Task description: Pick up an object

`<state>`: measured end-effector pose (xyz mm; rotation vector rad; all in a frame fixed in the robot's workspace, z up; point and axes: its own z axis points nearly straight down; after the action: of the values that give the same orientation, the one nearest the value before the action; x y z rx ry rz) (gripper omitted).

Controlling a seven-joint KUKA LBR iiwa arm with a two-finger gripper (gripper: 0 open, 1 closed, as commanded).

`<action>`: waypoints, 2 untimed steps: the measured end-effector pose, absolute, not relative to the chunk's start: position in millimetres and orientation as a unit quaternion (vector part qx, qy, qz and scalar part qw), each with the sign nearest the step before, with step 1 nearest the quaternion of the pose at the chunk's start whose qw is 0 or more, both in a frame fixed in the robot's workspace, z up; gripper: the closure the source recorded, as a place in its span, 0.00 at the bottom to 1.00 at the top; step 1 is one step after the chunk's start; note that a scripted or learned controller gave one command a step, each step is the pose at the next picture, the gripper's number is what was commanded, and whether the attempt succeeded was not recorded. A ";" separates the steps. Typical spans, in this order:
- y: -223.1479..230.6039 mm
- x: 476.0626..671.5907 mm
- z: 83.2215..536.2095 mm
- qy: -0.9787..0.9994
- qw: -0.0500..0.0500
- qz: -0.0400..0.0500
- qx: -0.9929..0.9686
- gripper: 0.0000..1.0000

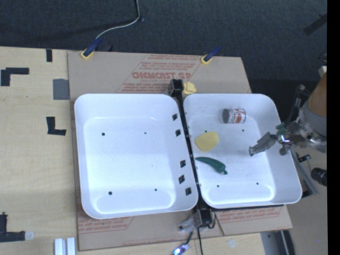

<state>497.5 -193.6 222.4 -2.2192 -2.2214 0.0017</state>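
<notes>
Three objects lie in the right bin (265, 195). A small grey and red can (234, 115) lies on its side near the back. A flat yellow piece (206, 140) sits near the divider, and a green pepper (211, 164) lies just in front of it. My gripper (267, 150) hangs over the right part of this bin, right of all three objects and apart from them. It is open, with nothing between its fingers (259, 145).
The left bin (85, 142) adjoins the right one along a central divider with black clips (183, 142). Both rest on a cardboard sheet (159, 73) held by yellow and blue clamps. The arm's wrist (313, 126) overhangs the right bin's right rim.
</notes>
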 end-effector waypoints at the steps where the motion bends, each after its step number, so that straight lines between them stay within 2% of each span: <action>1: -193.0 497.7 232.1 -0.708 0.001 0.001 -0.706 1.00; 2: -199.9 478.9 90.9 -0.707 0.007 0.004 -0.707 1.00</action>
<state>478.9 -199.9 90.9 -2.2121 -2.2100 0.0115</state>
